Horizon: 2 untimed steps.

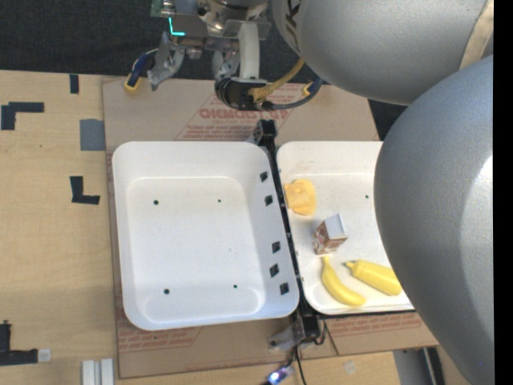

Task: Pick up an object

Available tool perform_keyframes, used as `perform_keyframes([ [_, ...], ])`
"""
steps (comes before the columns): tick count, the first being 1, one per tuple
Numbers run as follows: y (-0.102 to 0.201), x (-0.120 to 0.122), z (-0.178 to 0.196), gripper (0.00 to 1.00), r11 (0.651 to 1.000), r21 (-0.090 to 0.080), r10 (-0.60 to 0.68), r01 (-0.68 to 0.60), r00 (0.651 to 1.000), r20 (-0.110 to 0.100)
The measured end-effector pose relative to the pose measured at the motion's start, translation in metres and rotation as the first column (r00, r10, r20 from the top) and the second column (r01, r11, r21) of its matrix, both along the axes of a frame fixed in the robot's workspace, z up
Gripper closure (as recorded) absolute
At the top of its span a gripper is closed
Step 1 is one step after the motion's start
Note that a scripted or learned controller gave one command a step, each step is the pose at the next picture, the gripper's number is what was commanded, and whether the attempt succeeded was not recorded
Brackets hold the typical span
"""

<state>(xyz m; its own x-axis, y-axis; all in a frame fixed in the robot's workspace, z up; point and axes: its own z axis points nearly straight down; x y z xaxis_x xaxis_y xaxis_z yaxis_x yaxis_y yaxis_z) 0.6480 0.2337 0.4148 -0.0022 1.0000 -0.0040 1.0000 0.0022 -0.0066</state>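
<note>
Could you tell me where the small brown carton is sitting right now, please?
The small brown carton lies in the right bin, near its left wall, just below the pale yellow lump and above the banana.

Bench (48,239) bears 2 white bins (192,231).

You have two white bins side by side: the left bin (136,215) and the right bin (361,163), both resting on a cardboard sheet (160,119) atop the wooden bench (48,239) with black marks
</note>
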Motion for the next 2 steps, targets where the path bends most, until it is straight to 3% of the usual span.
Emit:
perform_keyframes([
  [1, 0.0012, 0.001, 0.0056, 1.0, 1.0, -0.004, 0.002, -0.002, 1.0, -0.006],
  [2, 0.0011, 0.0009, 0.0053, 0.0, 1.0, -0.004, 0.002, -0.002, 1.0, -0.007],
])
